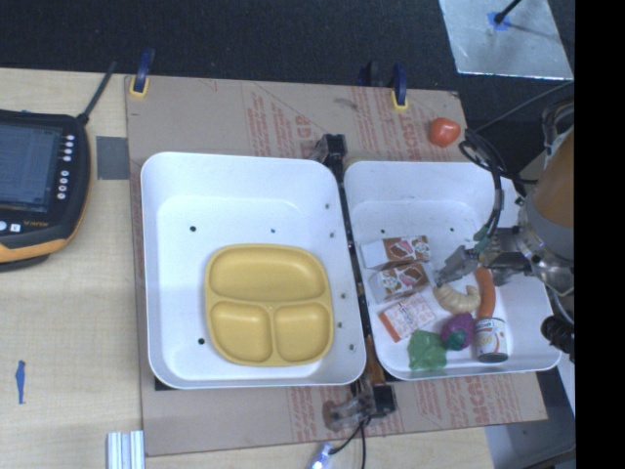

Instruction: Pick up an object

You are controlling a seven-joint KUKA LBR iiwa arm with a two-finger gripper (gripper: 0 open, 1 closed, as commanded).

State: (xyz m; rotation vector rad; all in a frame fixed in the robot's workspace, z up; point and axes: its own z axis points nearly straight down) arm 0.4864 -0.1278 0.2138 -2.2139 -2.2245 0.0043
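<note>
Tabletop [59,340] carries a cardboard sheet [244,125] clamped along its far edge, presumably so the bins don't slide. Using the right bin [410,179] as landmark from here.

Left bin [171,189] touches it on its left side and holds just a yellow divided tray [270,304], flat and upright. Looks like the drop side. A tablet-style pendant [34,184] sits well off past that bin, out of reach of the action.

All pick candidates sit in the right bin's near half, packed tight: three snack packets [400,281] toward its left wall, a green piece [426,350] and a purple piece [455,331] at its near wall, a small can [490,340] beside them, an orange sausage-like piece [485,293] and a pale lumpy one [456,297] in the middle.

Hand [469,262] comes in over the bin's right wall, fingers spread narrowly, nothing between them, tips just above the pale piece. Likely that's the target.

Obstruction: the sausage touches the pale piece, so finger room is tight. A red ball [444,131] sits outside the bin's far right corner, irrelevant.
</note>
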